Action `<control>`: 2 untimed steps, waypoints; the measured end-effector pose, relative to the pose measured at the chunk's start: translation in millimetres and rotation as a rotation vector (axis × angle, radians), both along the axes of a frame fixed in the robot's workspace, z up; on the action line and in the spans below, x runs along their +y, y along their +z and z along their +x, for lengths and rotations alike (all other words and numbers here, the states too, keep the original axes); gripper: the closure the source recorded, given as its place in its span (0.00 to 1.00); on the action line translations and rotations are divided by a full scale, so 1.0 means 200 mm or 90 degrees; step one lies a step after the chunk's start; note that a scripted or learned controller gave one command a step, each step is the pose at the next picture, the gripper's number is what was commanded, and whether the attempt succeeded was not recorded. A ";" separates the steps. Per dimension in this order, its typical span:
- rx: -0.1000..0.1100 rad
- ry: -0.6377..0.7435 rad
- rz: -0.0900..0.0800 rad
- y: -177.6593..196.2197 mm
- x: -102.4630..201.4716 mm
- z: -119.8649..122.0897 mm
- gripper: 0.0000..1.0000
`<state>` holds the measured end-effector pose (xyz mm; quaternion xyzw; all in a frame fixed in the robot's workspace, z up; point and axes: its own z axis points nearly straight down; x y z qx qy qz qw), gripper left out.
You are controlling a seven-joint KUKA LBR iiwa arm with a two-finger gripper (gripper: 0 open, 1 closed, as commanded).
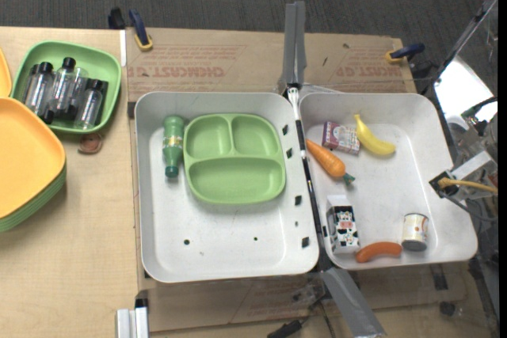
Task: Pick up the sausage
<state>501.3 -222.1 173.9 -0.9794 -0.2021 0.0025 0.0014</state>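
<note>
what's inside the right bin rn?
Right bin holds a sausage at the near edge, a small can beside it, a black-and-white carton, a carrot, a pink carton and a banana. Nothing looks stacked or covered.

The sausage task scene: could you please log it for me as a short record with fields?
target: sausage, lying flat at the near edge of the right bin
beside target: small can, printed carton
also in right bin: carrot, banana, pink carton
left bin: green divided plate, green bottle
task state: sausage not yet picked up
</note>
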 end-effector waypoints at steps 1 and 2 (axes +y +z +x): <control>0.001 -0.127 -0.001 -0.21 0.07 0.20 1.00; 0.000 -0.022 0.000 -0.37 0.05 0.06 1.00</control>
